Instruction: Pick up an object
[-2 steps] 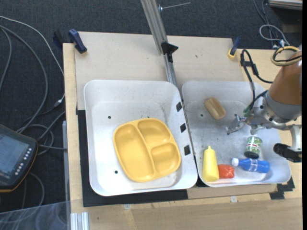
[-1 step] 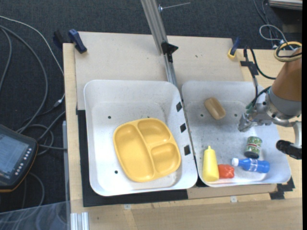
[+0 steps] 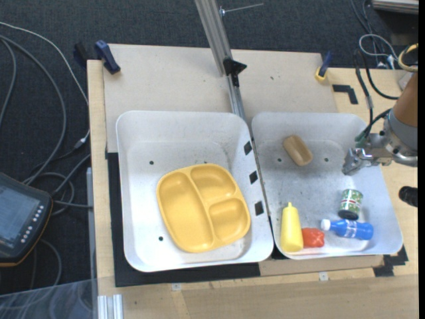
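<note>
We are hovering our metal two-finger gripper (image 3: 351,162) over the right white bin (image 3: 372,128), holding nothing; finger spread we cannot tell. The small green-labelled can (image 3: 350,202) is standing just below, needing a descent.

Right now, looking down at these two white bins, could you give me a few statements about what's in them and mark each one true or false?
1. The yellow divided tray lies in the left bin. True.
2. The yellow bottle stands in the left bin. False: it is in the right bin, near the front edge.
3. The tan block touches the blue bottle. False: they lie well apart.
4. The gripper is over the right bin. True.
5. The small green can sits beside the blue bottle. True.
</note>
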Controlling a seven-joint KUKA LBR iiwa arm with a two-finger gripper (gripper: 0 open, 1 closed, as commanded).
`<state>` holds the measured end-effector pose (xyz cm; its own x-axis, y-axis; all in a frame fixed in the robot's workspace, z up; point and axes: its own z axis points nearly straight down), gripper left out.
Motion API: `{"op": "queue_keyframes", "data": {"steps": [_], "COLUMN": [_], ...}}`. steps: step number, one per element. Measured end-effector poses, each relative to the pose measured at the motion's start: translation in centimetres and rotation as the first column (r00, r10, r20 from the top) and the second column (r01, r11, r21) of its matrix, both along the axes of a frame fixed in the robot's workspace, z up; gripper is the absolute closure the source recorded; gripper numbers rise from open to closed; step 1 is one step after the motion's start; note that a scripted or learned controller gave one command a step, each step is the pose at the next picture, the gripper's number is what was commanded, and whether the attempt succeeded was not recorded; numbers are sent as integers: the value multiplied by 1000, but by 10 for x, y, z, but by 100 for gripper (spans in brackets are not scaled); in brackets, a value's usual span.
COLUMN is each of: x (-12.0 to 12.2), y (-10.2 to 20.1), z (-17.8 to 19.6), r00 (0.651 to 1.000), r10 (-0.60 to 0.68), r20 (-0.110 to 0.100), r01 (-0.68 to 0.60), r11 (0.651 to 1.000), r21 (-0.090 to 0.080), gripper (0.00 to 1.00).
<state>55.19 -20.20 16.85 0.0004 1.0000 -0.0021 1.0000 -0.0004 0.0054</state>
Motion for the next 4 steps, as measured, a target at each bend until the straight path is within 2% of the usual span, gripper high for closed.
{"op": "queue_keyframes", "data": {"steps": [1, 2, 4], "x": [5, 6, 20], "y": [3, 3, 131], "z": [45, 62, 71], "r00": [1000, 1000, 1000], "r10": [2, 2, 9], "r20": [1, -1, -5], "r01": [-2, -2, -9], "r11": [1000, 1000, 1000], "r21": [0, 1, 6], "gripper": [100, 100, 100]}}
